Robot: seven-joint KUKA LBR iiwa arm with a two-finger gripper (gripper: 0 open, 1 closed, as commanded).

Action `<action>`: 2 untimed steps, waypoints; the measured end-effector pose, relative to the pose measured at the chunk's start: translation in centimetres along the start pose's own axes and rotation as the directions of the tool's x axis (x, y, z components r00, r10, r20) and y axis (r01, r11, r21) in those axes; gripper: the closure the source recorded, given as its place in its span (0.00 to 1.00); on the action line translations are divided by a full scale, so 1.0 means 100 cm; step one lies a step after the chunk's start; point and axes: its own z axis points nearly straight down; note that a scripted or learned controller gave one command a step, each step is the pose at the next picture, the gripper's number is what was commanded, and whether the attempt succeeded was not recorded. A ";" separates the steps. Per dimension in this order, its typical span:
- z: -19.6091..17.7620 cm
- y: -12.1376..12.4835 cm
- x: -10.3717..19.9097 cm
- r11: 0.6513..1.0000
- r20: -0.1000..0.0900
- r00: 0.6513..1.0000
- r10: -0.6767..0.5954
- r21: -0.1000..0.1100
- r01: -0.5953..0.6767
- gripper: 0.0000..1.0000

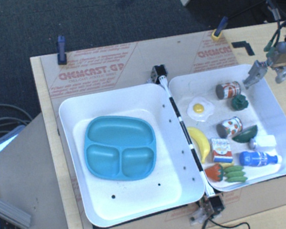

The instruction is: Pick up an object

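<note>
I see gripper over right bin's far right rim, fingers spread, holding nothing; nearest item: can, lying apart.

Bench under two white bins, side by side.

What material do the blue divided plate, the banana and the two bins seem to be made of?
Blue divided plate: likely moulded plastic, matte, one even colour with soft rounded compartment edges.
Banana: probably a plastic toy, uniform bright yellow without spots, though the view is too small to be sure.
Left bin and right bin: thin white plastic, slightly glossy, with rounded formed rims.
</note>
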 end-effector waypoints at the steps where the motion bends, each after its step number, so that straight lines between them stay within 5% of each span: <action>1: 0.089 0.054 0.012 1.000 -0.001 1.000 -0.001 0.002 0.001 0.00; 2: 0.166 0.081 -0.013 1.000 0.000 1.000 -0.001 -0.001 0.001 0.00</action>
